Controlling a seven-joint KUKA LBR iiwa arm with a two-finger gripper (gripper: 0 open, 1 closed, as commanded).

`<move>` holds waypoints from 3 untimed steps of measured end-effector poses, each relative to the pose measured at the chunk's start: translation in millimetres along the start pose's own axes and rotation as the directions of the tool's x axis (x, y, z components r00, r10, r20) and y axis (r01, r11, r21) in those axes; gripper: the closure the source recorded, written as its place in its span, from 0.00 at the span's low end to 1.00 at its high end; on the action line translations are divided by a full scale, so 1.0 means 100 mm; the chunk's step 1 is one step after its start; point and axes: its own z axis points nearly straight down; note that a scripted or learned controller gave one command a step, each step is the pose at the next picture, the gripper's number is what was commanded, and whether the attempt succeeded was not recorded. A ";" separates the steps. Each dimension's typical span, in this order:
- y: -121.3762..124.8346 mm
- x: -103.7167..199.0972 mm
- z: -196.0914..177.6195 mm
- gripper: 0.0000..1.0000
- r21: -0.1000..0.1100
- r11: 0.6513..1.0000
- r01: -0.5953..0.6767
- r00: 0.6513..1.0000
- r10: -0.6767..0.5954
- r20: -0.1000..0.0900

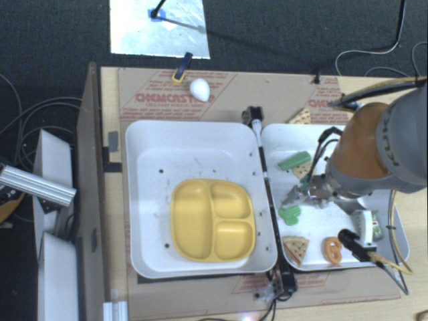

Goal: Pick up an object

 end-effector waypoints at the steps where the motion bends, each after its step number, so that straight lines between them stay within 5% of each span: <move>1: 0.73 -0.87 -0.71 0.00 -0.015 1.000 0.000 1.000 0.000 0.011; 2: 0.61 -0.18 -0.79 0.00 -0.002 1.000 0.011 1.000 -0.011 0.000; 3: 0.87 -0.15 0.07 0.00 0.003 1.000 0.007 1.000 -0.007 0.002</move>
